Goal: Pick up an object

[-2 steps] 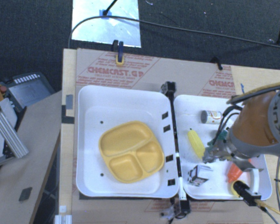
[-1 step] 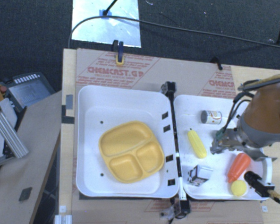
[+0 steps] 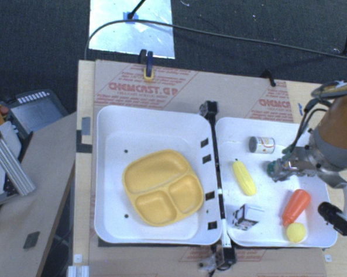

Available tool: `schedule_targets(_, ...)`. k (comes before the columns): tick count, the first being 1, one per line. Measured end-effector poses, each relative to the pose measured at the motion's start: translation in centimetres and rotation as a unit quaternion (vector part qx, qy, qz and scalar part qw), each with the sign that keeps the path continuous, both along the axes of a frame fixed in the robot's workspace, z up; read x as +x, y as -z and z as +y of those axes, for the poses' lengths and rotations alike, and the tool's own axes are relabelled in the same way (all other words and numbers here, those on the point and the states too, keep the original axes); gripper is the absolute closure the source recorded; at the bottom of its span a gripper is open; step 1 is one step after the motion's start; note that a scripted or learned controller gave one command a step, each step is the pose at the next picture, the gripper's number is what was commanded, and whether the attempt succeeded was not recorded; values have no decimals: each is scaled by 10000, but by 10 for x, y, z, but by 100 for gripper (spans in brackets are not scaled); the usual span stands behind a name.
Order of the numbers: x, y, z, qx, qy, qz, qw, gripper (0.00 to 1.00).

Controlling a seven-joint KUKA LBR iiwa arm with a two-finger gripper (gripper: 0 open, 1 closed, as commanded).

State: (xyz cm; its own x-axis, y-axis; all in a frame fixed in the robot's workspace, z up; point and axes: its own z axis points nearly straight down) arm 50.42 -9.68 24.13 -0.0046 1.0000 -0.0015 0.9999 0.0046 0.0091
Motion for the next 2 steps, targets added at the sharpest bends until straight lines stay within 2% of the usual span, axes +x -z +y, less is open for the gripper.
schedule_targets(1,1,-23,0,3,1,22,10000,100)
schedule_targets(2,5,-8,50,17,-22,37,10000,100)
